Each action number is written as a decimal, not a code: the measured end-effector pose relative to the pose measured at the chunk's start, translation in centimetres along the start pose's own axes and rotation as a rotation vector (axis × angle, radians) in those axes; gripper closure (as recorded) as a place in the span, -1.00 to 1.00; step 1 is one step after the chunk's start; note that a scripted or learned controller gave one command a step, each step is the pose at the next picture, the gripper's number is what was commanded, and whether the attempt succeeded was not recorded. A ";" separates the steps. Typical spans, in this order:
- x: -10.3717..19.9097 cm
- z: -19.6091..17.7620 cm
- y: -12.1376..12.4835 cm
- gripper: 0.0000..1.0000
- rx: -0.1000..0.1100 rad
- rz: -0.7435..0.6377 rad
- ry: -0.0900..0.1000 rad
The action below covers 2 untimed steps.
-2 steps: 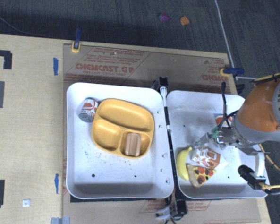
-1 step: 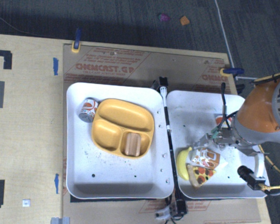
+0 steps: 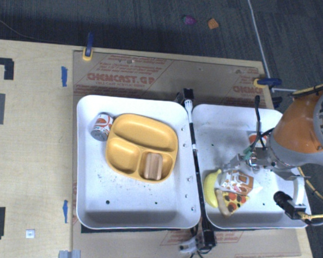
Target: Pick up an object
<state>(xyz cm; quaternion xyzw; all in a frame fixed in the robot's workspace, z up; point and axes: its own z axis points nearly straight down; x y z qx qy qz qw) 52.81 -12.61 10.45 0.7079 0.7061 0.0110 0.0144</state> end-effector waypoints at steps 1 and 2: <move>0.7 -1.2 0.6 1.00 -0.016 -0.007 0.007; 0.7 -1.1 0.6 -1.00 -0.016 -0.006 0.008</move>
